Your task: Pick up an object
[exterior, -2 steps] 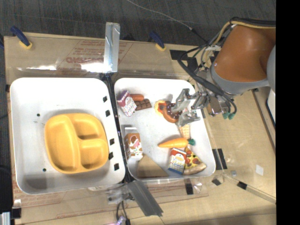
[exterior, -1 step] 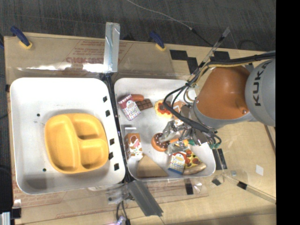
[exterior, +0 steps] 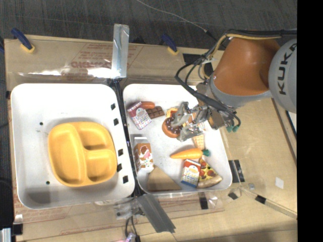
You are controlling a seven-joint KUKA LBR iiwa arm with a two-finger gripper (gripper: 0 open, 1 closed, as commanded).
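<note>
My gripper (exterior: 185,121) hangs low in the right bin (exterior: 219,135), its metal fingers right over a brown and orange doughnut-like toy (exterior: 170,127). I cannot see how the fingers stand. An orange carrot (exterior: 185,154) lies just below the gripper. Nearby are a pizza slice (exterior: 208,175), a small juice carton (exterior: 190,174), a chocolate milk carton (exterior: 144,157), a pink snack pack (exterior: 139,115), a sausage (exterior: 148,105) and a chocolate bar (exterior: 156,112).
The left bin (exterior: 30,100) holds a yellow divided tray (exterior: 82,152). A brown wedge (exterior: 159,180) lies at the right bin's front edge. The arm's orange band (exterior: 242,64) looms over the right bin's far right corner, with cables trailing.
</note>
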